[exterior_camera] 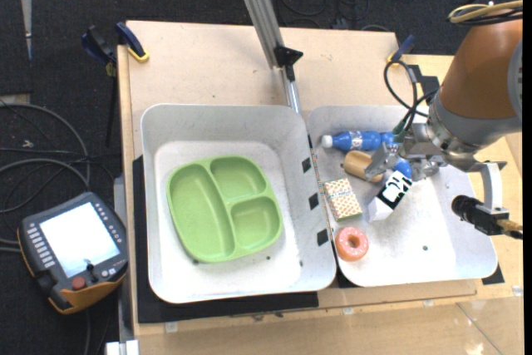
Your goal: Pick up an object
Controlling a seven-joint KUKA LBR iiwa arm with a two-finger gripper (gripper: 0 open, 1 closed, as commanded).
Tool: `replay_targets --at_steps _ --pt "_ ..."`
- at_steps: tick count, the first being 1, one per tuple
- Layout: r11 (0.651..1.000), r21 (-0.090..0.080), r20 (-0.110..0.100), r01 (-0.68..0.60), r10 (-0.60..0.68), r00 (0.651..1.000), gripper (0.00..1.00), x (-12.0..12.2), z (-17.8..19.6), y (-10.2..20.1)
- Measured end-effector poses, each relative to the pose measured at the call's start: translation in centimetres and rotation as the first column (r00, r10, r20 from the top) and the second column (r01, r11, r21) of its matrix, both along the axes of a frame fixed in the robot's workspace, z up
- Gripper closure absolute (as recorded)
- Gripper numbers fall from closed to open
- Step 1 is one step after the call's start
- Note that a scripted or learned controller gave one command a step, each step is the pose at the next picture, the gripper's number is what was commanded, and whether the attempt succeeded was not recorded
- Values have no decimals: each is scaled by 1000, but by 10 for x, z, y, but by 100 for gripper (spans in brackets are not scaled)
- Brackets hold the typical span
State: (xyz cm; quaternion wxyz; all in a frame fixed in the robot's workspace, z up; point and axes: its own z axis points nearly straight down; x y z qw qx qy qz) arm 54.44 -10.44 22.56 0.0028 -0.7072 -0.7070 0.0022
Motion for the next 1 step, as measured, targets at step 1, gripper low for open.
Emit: replay_targets --at_steps 1 --pt "1000 -1 1 1 -1 1000 0 -7 -48 -5"
